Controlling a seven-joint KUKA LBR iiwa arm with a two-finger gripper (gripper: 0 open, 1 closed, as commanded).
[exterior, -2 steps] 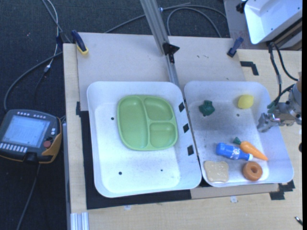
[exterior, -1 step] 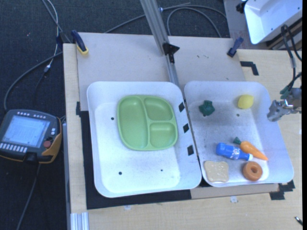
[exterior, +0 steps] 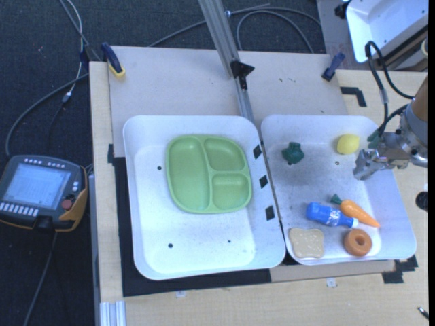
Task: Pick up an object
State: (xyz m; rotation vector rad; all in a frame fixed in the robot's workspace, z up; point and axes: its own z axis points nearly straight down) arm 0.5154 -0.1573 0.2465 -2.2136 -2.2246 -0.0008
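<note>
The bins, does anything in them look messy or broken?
Nothing looks broken or spilled. The green plate sits slightly crooked in the left bin. The carrot lies against the blue bottle in the right bin.

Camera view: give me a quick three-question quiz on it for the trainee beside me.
1. True or false: the green divided plate lies in the left bin.
2. Which item lies nearest the gripper? A. yellow lemon B. slice of bread C. donut
3. Fill in: the blue bottle lies beside the ____.

Key: 1 true. 2 A. 3 carrot.
</note>
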